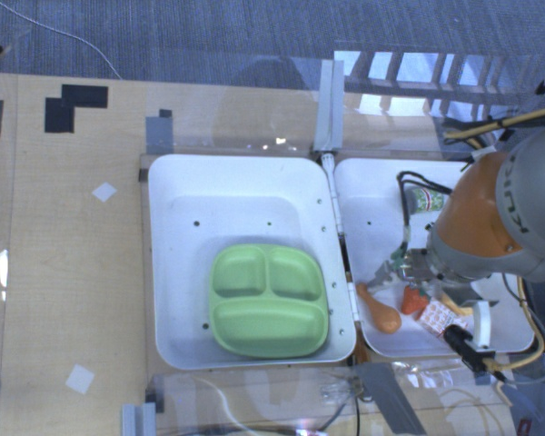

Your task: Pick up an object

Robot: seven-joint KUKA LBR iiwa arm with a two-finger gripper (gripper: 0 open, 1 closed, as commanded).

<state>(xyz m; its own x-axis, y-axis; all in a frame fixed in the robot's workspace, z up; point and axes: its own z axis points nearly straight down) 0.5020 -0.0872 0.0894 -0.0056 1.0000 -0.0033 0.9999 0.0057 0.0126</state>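
Note:
My gripper (398,268) hangs low over the right bin (372,212), near its front left part, with the grey arm and its orange band above it to the right. Just below the gripper lies an orange-brown pear-shaped object (380,308) near the bin's front left corner. A small red object (415,302) and a red and white packet (437,318) lie right beside it, partly under the wrist. A can with a green label (427,200) rests at the back of the bin, half hidden by the arm.
The left bin (182,207) holds a green divided plate (269,300) at its front right. A ridge (338,243) separates the two bins. Clear plastic walls (409,71) stand behind the right bin.

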